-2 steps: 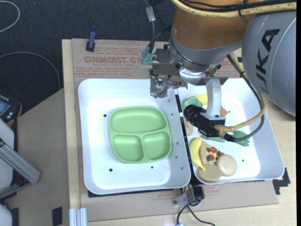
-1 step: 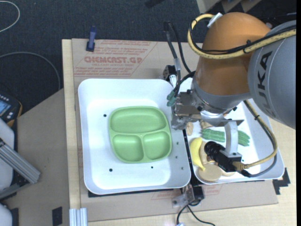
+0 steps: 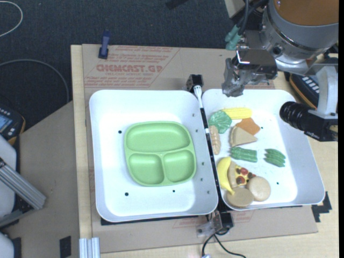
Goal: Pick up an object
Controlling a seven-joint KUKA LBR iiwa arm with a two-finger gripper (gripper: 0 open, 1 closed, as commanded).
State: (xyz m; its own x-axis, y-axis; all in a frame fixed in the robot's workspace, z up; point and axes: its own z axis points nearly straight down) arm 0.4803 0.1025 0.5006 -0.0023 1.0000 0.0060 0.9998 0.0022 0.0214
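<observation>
Hanging over the right bin [image 3: 301, 160], the gripper [image 3: 234, 88] is seen above yellow corn [image 3: 237, 113]; finger state cannot be told.

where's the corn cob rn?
The corn cob lies near the far edge of the right bin, between the green leafy piece and the orange wedge, just below the gripper.

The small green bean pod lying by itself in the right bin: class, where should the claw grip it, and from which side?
Grip the green pod across its narrow middle, coming straight down from above. It lies flat on the right bin, apart from the other toy foods, with bare floor along both long sides for the fingers. This is a judgement from one slanted view.
</observation>
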